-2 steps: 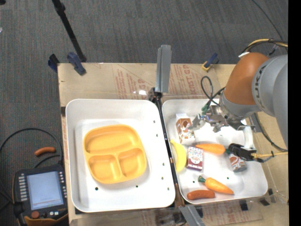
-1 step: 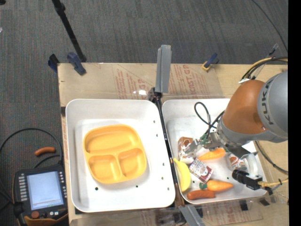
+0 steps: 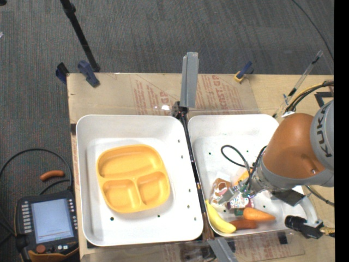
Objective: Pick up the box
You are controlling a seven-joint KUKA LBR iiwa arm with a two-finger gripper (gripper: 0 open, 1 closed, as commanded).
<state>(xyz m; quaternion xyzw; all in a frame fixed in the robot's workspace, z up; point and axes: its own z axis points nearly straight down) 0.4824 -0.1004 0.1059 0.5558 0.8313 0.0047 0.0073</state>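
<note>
1. White right-hand bin [image 3: 218, 125] is where everything's happening. The box [image 3: 221, 188], a small brownish carton with a printed face, lies near the bin's front, with a banana [image 3: 220, 218] just in front of it and a carrot [image 3: 257, 215] off to the side.
2. The arm [image 3: 294, 152] comes in from the right, and the gripper [image 3: 240, 192] is low over that clutter, just beside the box on its right.
3. My take on doing this well: centre over the box itself, not the small colourful packet [image 3: 238, 202] sitting under the gripper, and come straight down so the banana doesn't get nudged.
4. Gripper state: honestly can't tell whether it's open or closed, the wrist blocks the view. Can't say it's got anything, either.
5. The yellow tray [image 3: 134, 177] in the left bin [image 3: 87, 146] is well apart, no issue there.
</note>
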